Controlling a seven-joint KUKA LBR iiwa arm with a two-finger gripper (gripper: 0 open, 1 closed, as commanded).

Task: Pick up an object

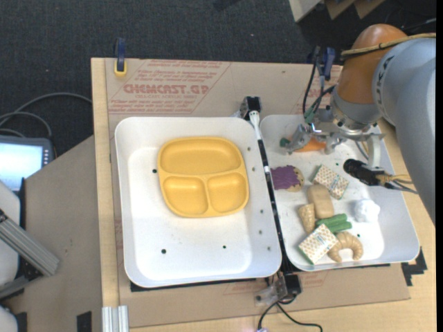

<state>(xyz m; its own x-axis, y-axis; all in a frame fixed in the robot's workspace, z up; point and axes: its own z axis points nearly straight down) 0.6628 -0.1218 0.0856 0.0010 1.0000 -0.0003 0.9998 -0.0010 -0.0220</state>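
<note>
The gripper [309,135] is down in the right bin's [396,244] far left corner, over a half-hidden orange piece [315,144]; whether it is open or closed cannot be told. A small green scrap [285,142] lies just left. The same bin holds two patterned squares [330,181], two tan pieces [320,200], one purple piece [285,177], one green piece [335,223], one croissant [347,245] and one blurred white lump [366,210]. The left bin [131,206] holds one yellow three-part plate [203,175].
</note>
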